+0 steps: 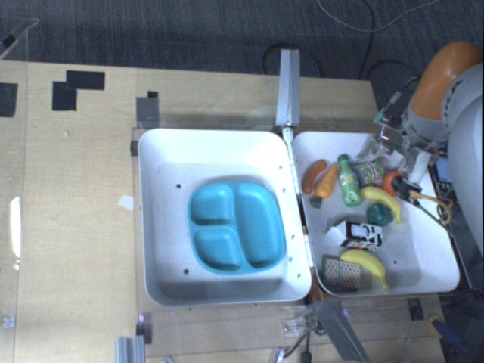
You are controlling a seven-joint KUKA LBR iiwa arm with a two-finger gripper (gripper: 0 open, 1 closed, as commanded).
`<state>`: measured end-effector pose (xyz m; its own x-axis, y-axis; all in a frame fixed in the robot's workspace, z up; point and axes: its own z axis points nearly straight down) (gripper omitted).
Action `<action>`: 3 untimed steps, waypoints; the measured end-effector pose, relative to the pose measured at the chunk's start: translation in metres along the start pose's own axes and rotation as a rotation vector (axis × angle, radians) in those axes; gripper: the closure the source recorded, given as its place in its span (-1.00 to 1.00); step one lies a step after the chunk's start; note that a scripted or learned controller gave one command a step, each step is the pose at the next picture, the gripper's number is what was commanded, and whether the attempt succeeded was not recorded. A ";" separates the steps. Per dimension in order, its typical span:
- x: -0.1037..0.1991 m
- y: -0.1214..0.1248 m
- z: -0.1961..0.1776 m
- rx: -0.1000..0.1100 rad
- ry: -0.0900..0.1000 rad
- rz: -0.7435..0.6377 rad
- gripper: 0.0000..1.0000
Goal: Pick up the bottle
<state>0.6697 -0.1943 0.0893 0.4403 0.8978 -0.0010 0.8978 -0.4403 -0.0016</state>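
Bottle (349,181) just beside hand (376,159)

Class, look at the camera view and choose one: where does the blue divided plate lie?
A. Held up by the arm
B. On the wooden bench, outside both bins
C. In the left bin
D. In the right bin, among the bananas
C: the blue divided plate lies flat on the floor of the left bin, while the green bottle and the bananas lie in the right bin.

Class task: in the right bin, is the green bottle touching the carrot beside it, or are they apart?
Cannot tell. In the camera view the green bottle and carrot lie side by side with no plain gap or contact.
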 end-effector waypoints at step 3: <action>0.128 -0.063 -0.166 -0.006 0.005 0.357 1.00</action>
<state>0.6699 -0.0517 0.2552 0.7265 0.6871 0.0049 0.6871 -0.7265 0.0040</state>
